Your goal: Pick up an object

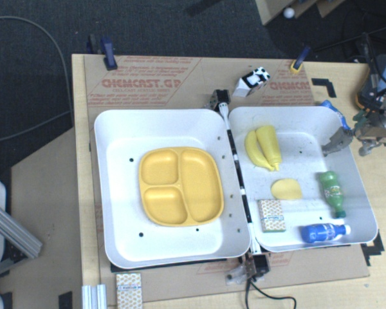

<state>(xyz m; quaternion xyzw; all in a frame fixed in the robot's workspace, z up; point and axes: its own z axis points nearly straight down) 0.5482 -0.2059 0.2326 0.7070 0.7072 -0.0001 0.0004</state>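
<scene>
Plainly, nothing is picked yet: my gripper [334,141] hangs at the right bin's [367,201] far edge, and I cannot tell how it is set.

Nearest lies the green bottle [332,194], on its side, probably light, stiff and slick; I would take it across its middle.

Two shallow white bins [116,140] hold one yellow three-compartment plastic tray [180,187], two yellow bananas [262,147], one pale yellow rounded lump [286,188], one small patterned box [271,215], one green bottle [332,193] and one blue bottle [323,232].
</scene>
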